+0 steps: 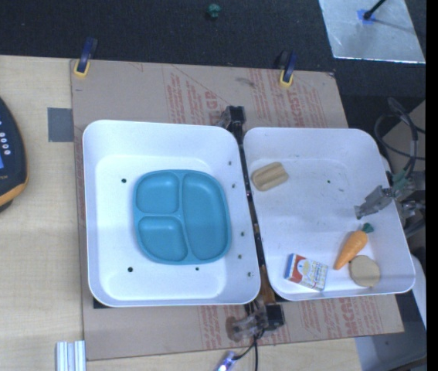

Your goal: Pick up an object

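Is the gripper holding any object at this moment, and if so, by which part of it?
Nothing is held. The grey two-finger gripper is at the right bin's right edge, above the orange toy carrot, apart from it, with nothing between its fingers.

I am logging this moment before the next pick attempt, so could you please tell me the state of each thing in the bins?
Blue divided plate: flat in the left bin, nothing in its compartments.
Bread roll: lying at the right bin's far left corner.
Carrot: lying slanted, next to the round beige piece.
Small carton: flat near the front wall.
End effector: at the right bin's right edge, holding nothing.
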You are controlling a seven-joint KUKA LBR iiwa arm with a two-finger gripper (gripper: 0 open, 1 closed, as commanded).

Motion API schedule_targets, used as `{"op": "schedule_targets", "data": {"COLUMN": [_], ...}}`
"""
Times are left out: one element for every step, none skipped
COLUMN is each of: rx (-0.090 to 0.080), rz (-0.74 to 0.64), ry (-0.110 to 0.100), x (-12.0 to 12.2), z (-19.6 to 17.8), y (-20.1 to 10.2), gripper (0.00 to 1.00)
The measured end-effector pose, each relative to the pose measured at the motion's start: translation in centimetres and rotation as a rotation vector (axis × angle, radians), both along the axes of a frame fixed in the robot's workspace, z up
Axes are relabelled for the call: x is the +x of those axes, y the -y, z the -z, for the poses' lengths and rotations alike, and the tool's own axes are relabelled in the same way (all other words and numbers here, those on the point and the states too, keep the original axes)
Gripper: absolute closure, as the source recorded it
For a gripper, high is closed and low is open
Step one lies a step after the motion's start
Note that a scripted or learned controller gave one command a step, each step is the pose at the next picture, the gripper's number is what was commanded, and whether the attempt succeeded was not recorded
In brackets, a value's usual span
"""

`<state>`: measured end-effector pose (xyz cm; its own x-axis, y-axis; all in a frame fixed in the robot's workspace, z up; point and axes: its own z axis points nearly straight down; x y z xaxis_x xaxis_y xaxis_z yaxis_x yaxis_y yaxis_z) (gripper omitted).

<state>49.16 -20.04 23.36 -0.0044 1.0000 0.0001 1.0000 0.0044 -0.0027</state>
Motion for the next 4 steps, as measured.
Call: {"op": "schedule_targets", "data": {"rx": [0.000,-0.002,0.001,0.001], "rz": [-0.001,-0.004,0.000,-0.001], "ry": [-0.001,-0.002,0.001,0.001], "x": [0.0,0.0,7.0,9.0], "z": [14.3,13.2,6.2,0.9], "y": [-1.1,-1.0,-7.3,-13.6], "gripper": [0.00,1.00,1.00,1.00]}}
